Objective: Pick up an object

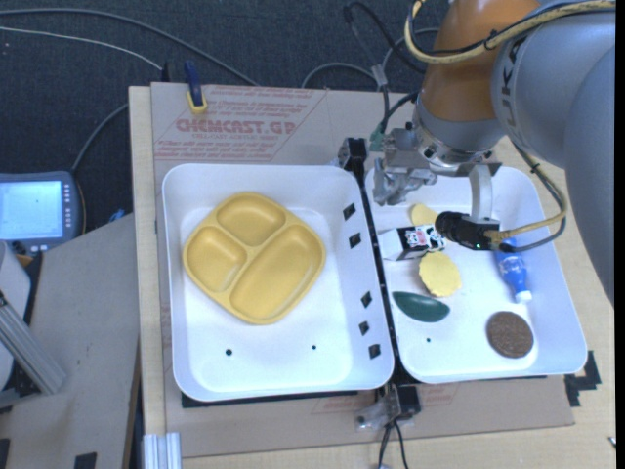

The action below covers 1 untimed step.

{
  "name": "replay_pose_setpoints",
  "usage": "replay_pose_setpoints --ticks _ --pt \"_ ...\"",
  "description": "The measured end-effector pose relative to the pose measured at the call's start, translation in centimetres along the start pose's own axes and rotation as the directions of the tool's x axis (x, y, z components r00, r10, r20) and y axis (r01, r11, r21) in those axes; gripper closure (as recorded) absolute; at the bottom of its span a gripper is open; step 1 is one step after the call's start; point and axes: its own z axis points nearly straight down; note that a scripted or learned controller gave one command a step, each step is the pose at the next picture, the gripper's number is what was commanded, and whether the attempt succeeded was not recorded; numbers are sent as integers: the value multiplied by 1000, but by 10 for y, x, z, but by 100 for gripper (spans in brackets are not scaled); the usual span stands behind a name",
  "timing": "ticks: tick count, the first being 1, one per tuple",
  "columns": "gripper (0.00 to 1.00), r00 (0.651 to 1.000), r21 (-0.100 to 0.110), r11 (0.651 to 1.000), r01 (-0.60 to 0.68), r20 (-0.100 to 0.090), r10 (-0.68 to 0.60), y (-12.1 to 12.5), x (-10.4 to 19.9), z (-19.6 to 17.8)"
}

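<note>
Two shallow white bins sat side by side on the worktop (244,130), which was covered by a sheet of cardboard with red lettering. The left bin (293,355) carried a yellow divided plate (255,256), lying flat near its middle. The claw (395,186) hung over the upper left corner of the right bin (459,350), just beside the wall shared by the two bins. Nothing showed in its grip, and whether it was apart or together could not be told from this angle.

The loose things lay below it in the right bin. Nearest the claw was a small yellow piece (422,213), and just below that a little black-and-white carton (417,239). A yellow oval lump (440,276) lay just beneath the carton, with a dark green leaf-shaped piece (421,307) under it. A blue-and-white tube (513,275) rested towards the right side of that bin, and a brown round disc (510,333) lay near its lower right corner, apart from the rest.
</note>
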Motion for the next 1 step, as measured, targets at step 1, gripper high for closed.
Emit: replay_pose_setpoints --ticks 1 --pt "100 1000 -1 1000 -1 0 1 15 41 3"
